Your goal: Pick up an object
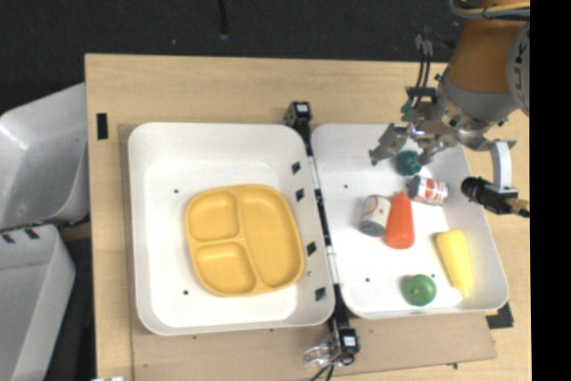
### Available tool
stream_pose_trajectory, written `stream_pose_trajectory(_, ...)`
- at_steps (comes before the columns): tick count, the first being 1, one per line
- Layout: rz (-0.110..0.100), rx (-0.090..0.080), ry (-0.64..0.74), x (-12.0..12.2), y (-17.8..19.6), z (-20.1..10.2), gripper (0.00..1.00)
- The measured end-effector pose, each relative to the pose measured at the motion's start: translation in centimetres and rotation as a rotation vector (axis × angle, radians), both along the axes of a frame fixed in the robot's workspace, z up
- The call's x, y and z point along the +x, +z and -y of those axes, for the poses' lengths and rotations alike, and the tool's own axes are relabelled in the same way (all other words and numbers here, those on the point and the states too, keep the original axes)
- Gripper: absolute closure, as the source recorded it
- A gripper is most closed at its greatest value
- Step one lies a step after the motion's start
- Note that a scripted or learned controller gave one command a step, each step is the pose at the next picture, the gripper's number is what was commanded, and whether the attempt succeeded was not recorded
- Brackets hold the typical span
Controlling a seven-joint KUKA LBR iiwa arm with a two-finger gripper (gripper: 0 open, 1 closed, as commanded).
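Observation:
My gripper (406, 153) hangs over the back of the right bin (357, 277), open, its two grey fingers (385, 146) spread wide. A small dark teal ball (409, 163) lies just below and between the fingertips, and neither finger touches it. Close by in the same bin are a red-and-white can (431, 190) on its side, a grey cup (375, 214) with a red end, an orange bottle (400, 220), a yellow banana-like piece (455, 260) and a green round fruit (418, 289).
The left bin (152, 281) holds a yellow divided plate (243, 238). A black-clipped ridge (314, 192) separates the two bins. Bare white floor lies at the right bin's front left.

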State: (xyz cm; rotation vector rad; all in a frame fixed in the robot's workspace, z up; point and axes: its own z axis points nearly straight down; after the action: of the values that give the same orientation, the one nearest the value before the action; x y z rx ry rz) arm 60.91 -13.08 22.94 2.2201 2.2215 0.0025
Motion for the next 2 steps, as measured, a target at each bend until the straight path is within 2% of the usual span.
stream_pose_trajectory(1, -0.007, -0.002, -0.002, -1.1, -5.3, -0.2, 0.00)
stream_pose_trajectory(2, -0.005, -0.002, -0.002, -0.3, -10.0, -0.4, 0.00)
